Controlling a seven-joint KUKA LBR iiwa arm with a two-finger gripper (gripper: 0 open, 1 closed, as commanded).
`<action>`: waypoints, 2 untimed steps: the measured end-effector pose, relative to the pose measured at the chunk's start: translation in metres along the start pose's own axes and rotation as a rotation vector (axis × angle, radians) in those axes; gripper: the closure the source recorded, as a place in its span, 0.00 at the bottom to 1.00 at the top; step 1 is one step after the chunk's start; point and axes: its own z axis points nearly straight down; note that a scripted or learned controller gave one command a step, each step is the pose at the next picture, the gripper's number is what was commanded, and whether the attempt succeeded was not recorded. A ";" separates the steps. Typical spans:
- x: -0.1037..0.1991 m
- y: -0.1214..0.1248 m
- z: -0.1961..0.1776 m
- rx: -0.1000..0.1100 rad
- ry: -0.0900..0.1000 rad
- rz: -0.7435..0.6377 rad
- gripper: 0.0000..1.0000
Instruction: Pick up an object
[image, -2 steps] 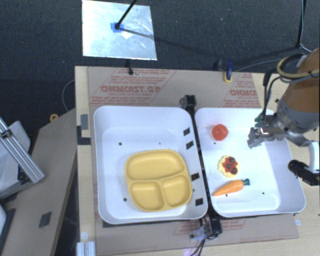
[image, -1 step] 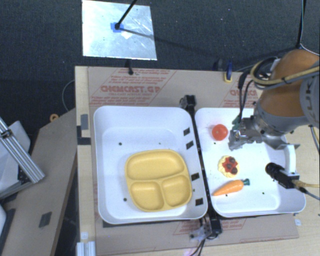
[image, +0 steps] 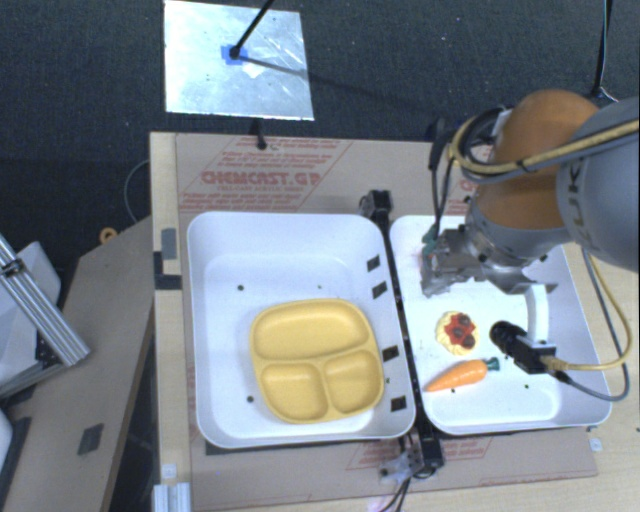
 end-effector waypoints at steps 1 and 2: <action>0.054 -0.003 0.015 0.003 0.001 0.000 1.00; 0.102 -0.008 0.009 0.002 0.000 0.001 1.00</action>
